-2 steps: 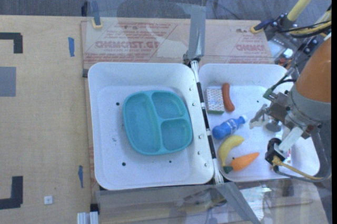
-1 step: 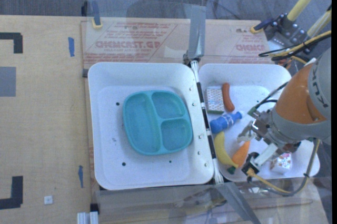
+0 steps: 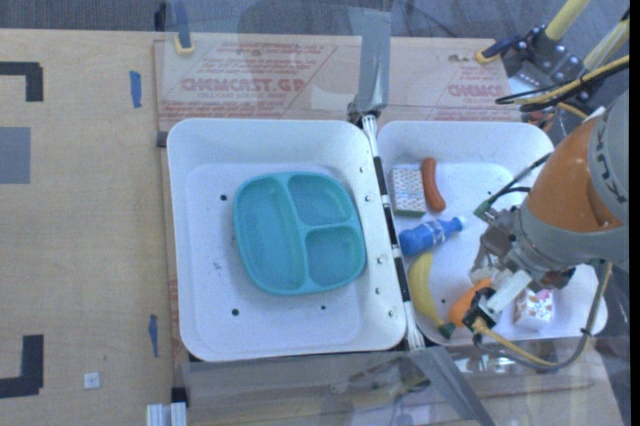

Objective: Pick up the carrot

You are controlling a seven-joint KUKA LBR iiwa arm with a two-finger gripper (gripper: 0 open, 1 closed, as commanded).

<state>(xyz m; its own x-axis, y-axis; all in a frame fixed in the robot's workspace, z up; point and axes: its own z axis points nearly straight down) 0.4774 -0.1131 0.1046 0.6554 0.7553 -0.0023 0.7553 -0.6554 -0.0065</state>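
Right bin (image 3: 470, 139), front part: the carrot (image 3: 462, 307) lies just beside the banana (image 3: 424, 282), partly under the arm's tooling. The gripper (image 3: 487, 286) hangs low over it. You cannot tell from here whether it is spread or closed, nor whether it touches. Step in hand, by my reading, is the grasp. Next you need a centred close on the carrot — clear of the banana — then a straight lift.

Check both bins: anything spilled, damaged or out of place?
Nothing stands out. The teal plate lies flat in the left bin; the carrot, banana and blue bottle sit in the right bin.
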